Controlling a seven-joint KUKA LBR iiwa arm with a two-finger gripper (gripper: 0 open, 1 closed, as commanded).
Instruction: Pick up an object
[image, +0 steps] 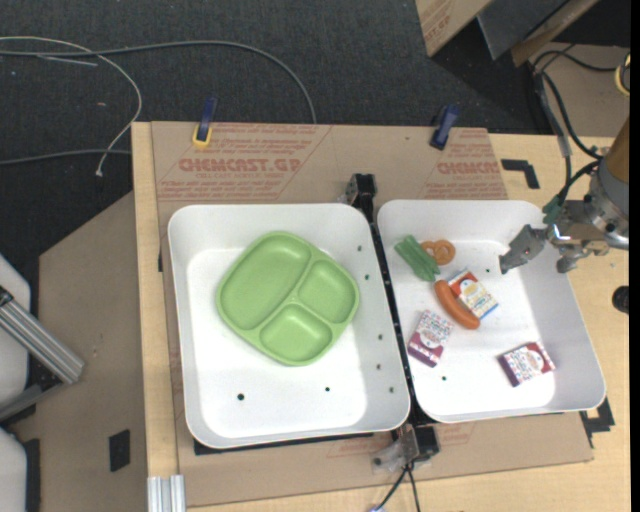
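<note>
The right bin (575, 330) holds several small items: a green pickle-like piece (415, 257), an orange ring (438, 250), an orange sausage shape (455, 306), a small red and white carton (474, 294), a purple and white packet (430, 338) and a maroon packet (525, 363). My gripper (543, 256) hangs over the upper right part of this bin, open, with nothing between its fingers. It is to the right of the carton and above the maroon packet in the view, apart from all of them.
The left bin (200, 330) holds a green divided plate (288, 297). Black clamps (361, 189) sit between the bins at the back and the front. Cardboard lies under both bins, held by blue clips (206, 120) at its far edge.
</note>
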